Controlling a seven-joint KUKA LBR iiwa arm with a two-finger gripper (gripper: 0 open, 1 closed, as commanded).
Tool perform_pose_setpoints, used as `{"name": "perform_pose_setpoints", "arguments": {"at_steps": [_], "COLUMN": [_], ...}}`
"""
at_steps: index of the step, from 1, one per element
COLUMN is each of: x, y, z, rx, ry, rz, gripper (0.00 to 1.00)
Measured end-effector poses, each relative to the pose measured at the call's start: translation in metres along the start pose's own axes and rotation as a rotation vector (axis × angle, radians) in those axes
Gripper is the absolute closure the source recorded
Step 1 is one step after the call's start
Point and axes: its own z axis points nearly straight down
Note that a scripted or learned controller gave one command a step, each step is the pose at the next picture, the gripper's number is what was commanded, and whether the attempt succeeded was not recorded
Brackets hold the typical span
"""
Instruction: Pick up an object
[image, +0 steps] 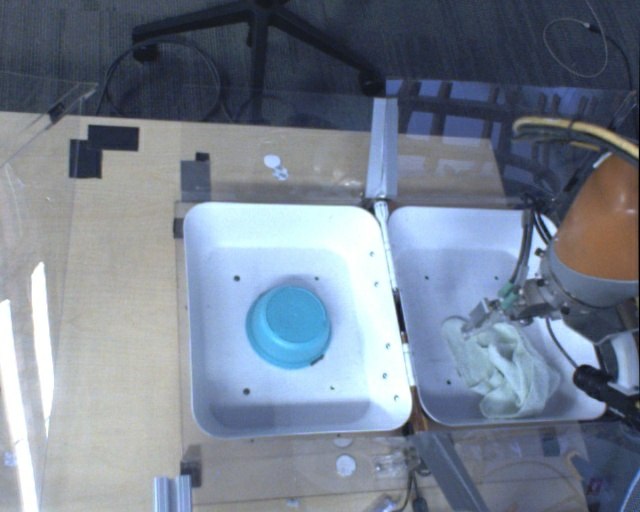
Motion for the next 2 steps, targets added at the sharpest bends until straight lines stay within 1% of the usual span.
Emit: {"name": "perform_pose_setpoints", "arguments": {"at_steps": [1,2], "x": [-0.054,-0.053], "y": [0.000,0.003], "z": [0.116,0.105], "rx": [-0.009,-0.015], "ry": [-0.004,-0.006], "rz": [-0.015,-0.017], "gripper": [0.00,1.00]}}
